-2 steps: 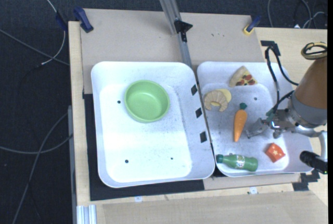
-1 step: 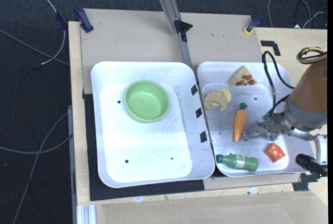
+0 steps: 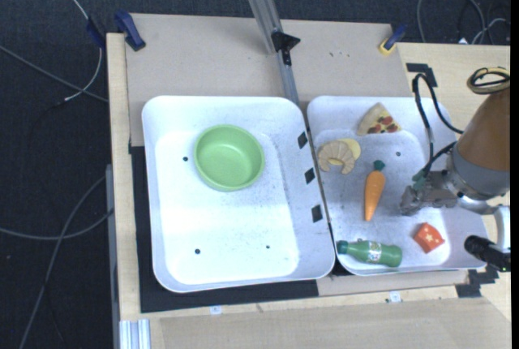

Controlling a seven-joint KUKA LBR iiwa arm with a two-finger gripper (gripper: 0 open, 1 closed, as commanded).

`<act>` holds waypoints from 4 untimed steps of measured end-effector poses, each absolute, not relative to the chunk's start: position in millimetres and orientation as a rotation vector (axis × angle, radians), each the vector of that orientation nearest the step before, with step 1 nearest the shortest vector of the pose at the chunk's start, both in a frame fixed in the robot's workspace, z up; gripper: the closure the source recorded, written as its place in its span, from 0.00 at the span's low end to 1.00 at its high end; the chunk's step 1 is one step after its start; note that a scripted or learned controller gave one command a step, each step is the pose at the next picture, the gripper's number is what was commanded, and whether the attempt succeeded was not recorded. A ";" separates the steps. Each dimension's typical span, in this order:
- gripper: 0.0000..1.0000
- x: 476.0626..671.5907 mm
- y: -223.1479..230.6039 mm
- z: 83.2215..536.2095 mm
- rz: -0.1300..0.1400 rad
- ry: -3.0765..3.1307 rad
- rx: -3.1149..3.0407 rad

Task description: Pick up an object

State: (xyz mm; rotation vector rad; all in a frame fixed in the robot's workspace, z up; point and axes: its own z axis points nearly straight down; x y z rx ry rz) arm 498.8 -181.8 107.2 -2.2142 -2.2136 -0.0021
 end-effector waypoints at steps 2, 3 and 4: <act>1.00 509.3 -172.9 216.2 -0.011 -2.229 -2.225; 1.00 510.7 -172.6 230.3 -0.005 -2.228 -2.223; 1.00 534.5 -128.8 236.2 -0.006 -2.230 -2.218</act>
